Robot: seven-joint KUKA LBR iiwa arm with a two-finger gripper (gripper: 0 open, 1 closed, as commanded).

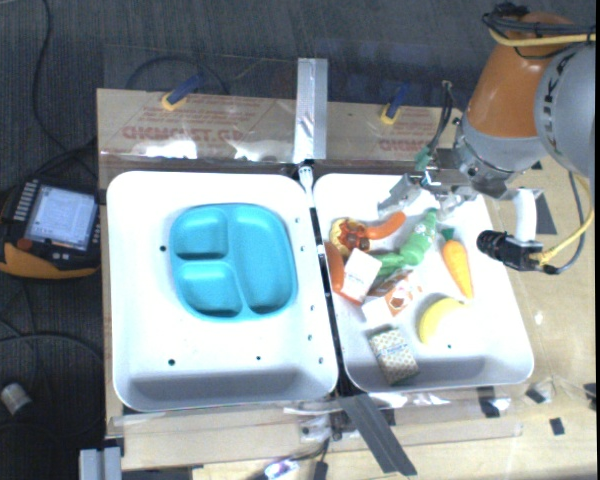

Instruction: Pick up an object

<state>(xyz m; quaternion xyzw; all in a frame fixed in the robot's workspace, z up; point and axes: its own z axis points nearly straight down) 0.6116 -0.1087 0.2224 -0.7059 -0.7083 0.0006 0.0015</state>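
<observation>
I judge this to be the approach step: my gripper (pixel 427 190) hangs over the far side of the right bin (pixel 500 353), just above the green toy vegetable (pixel 418 240) and the orange sausage-shaped toy (pixel 383 227). Its fingers look spread apart with nothing between them. Next I'd need to settle on one item, perhaps the carrot (pixel 457 267) lying apart, and descend squarely.

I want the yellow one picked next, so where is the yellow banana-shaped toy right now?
The yellow banana-shaped toy lies in the right white bin, toward its front right, just below the orange carrot toy and right of the small patterned box.
</observation>
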